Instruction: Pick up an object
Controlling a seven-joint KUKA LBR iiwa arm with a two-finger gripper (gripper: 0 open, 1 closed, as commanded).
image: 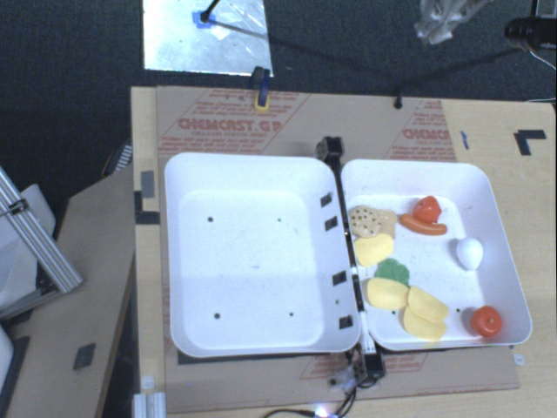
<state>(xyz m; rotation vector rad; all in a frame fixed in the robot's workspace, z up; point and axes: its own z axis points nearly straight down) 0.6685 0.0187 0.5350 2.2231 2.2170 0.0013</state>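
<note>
Objects crowd the right bin: a white egg at 3 o'clock, tomato at 5; the gripper hangs high, blurred.

Red "CHEMCAST GP" print on brown protective sheet covering counter, readable left of centre; repeated at right, partly legible. No other text.

End effector positioned at top right of camera view, raised high and blurred. Points downward, tilted slightly left. Pale, translucent-looking fingers; spacing not discernible. Wrist partly cropped by upper frame edge, with orange trace at corner.
</note>
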